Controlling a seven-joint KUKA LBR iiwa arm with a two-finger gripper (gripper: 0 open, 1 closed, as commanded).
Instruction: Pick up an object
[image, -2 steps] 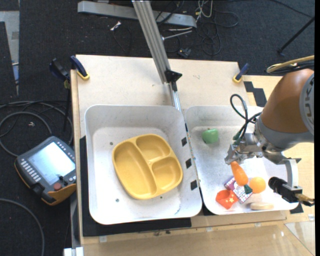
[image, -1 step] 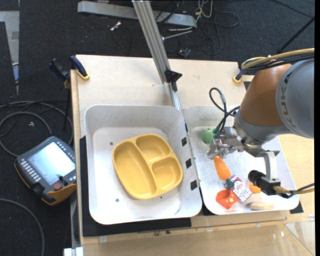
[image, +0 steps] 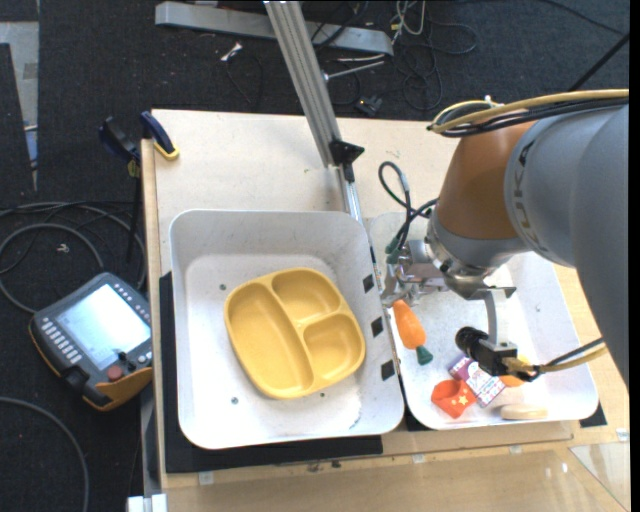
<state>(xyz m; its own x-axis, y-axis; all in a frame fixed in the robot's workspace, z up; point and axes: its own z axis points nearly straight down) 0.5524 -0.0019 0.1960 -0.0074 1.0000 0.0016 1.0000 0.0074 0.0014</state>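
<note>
Carrot (image: 407, 325) in right bin (image: 560, 310), yellow plate (image: 294, 331) left

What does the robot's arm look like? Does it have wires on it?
The arm is big, round and smooth. Most of it is grey, with a shiny orange band above the wrist. Lower down it turns into silvery metal parts. Yellow and black cables run along the top of it, and a dark cable loops near the wrist. Its gripper is small, made of metal.

We see a robotics lab: loose cables (image: 60, 230) trail over dark carpet at the left, beside a teach pendant (image: 95, 340) lying at lower left
</note>
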